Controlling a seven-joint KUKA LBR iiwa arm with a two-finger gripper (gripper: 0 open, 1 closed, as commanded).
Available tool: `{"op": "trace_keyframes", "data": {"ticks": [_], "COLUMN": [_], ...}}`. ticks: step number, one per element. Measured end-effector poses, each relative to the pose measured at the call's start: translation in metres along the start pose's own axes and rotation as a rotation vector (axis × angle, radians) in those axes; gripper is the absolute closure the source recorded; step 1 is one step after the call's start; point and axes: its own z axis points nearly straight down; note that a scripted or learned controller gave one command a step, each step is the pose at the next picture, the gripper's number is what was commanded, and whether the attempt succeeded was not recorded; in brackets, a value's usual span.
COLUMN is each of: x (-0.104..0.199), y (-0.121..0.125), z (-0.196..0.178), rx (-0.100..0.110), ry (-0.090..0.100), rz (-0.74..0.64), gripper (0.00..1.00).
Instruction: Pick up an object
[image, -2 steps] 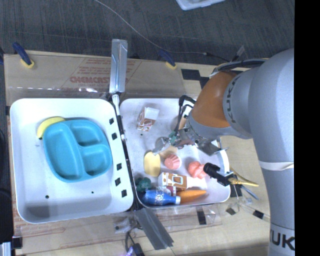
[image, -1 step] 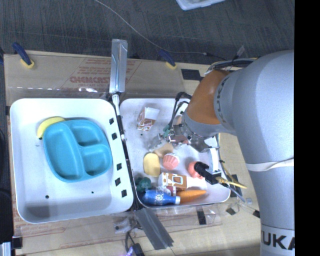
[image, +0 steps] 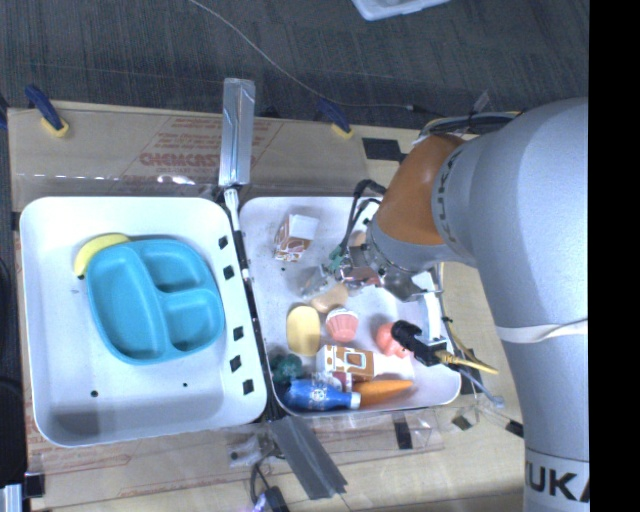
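Worktop (image: 180, 140): brown board with red printed lettering along the far edge; two blue clamps sit at that edge, one at the left corner (image: 45, 108) and one nearer the middle (image: 335, 115).
Floor: dark ribbed carpet beyond the worktop; a thin cable (image: 250, 45) runs across it.
Left bin (image: 50, 300): white, shallow; holds a blue divided tray (image: 155, 297) with a yellow piece (image: 98, 248) just showing from under its far-left corner.
Right bin (image: 262, 225): white, touching the left bin along a black-clipped seam; crowded toward the near side.
Objects, right bin: small brown-and-white carton (image: 295, 236) alone near the far wall; yellow egg-shaped item (image: 303, 328) at centre; pink cupcake-like toy (image: 342, 324) just beside it; orange-pink blob (image: 388, 338) to the right; blue bottle (image: 320, 398) lying along the near wall, with an orange carrot-shaped item (image: 385, 390) against it; printed box (image: 345, 362) between these and the egg.
Arm (image: 520, 230): grey, orange band above the wrist, reaching in from the right over the right bin's far-right part.
Tool (image: 345, 268): low over the bin, above a tan item (image: 328, 298); view here is cluttered, so cannot tell whether it is wide, narrow, or holding anything.
Metal bar (image: 237, 130): upright at the far end of the seam between bins.
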Motion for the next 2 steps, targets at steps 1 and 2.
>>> {"op": "trace_keyframes", "data": {"ticks": [1, 2], "x": [-0.009, 0.076], "y": [-0.023, -0.002], "z": [0.01, -0.093], "rx": [0.001, -0.005], "ry": [0.002, 0.001], "rz": [0.124, 0.0], "gripper": [1.0, 1.0]}}
